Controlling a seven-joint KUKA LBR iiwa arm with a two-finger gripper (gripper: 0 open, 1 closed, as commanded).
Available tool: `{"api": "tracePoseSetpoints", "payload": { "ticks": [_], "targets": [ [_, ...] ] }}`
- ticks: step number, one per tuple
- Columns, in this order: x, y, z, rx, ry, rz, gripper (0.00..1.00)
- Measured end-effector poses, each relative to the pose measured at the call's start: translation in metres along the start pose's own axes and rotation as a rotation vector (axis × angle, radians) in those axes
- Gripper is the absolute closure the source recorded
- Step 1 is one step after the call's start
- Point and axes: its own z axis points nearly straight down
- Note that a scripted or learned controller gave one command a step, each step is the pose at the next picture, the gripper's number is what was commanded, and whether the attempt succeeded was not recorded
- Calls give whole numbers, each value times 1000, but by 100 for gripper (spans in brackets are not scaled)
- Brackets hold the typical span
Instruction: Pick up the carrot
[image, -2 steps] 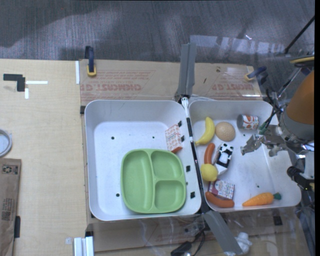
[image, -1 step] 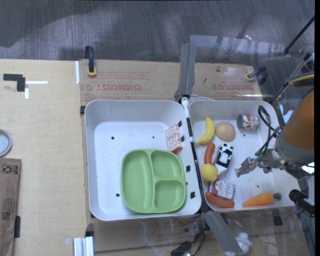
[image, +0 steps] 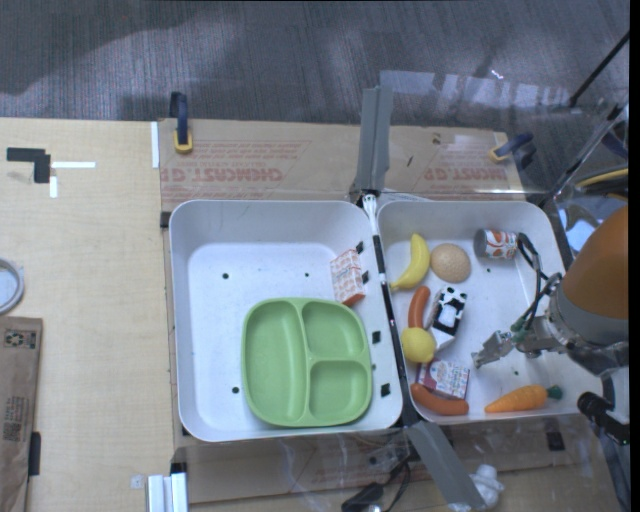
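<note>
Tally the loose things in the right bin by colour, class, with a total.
Yellow: 2, banana, lemon
Orange or red: 3, carrot, two sausages
Tan: 1, round roll
Mixed colours: 3, can, cow toy, packet
Total: 9

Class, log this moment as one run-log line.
task: pick carrot | gripper: above right bin, holds nothing | carrot: right bin floor, near front wall

Light was even and fairly bright, diffuse from overhead. The two white bins read slightly cool and near overexposed along their rims. Shadows were soft and short; a faint one lay under the green plate toward the left bin's front edge. Pale streaks of glare crossed the dark floor beyond the bench's far edge. Focus was moderate, small labels unreadable, fine detail grainy. The arm at the right bin's right edge looked blurred.
</note>
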Motion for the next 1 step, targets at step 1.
{"api": "tracePoseSetpoints", "payload": {
  "ticks": [1],
  "targets": [
    [3, 1, -108, -2, -2, 18, 0]
  ]
}}
